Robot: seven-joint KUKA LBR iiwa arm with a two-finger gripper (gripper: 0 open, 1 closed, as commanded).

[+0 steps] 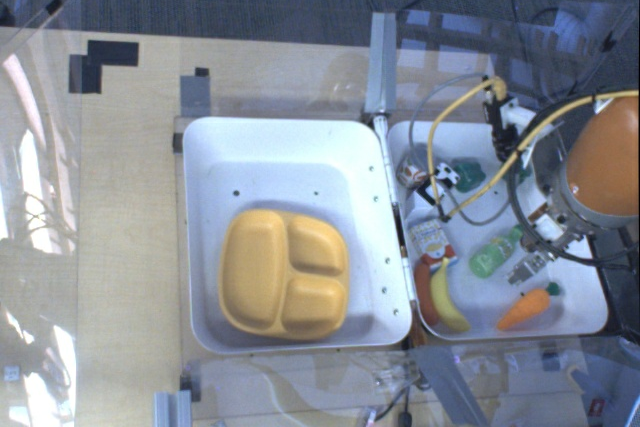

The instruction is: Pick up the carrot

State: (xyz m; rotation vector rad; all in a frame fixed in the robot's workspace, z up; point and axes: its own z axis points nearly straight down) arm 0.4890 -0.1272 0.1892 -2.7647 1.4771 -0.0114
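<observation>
Carrot lies untouched in your right bin; the gripper hovers just above it, its claw state impossible to tell; grasp and lift remain.

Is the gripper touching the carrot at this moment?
Apart. In the camera view the gripper sits above and slightly left of the carrot, with a strip of white bin floor showing between them.
</observation>
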